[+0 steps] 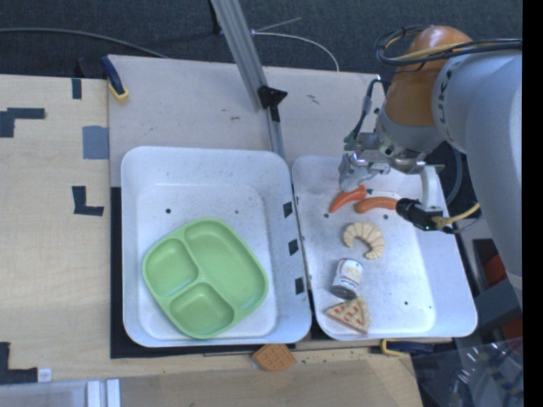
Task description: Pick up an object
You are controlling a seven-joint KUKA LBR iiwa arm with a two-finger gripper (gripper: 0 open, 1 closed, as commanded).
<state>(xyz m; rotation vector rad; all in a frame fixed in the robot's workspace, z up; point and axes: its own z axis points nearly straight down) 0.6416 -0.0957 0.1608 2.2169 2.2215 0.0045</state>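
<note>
My gripper hangs low over the far end of the right bin, just above two orange carrot-like pieces that lie side by side. Nothing shows between its fingers. Nearer the camera in the same bin lie a tan croissant, a small tin can on its side and a pizza slice. The grey arm with its orange band comes in from the upper right.
The left bin holds a green divided plate. A biscuit lies on the bench in front of the bins. A metal pole rises behind the bins, and cables run across the back.
</note>
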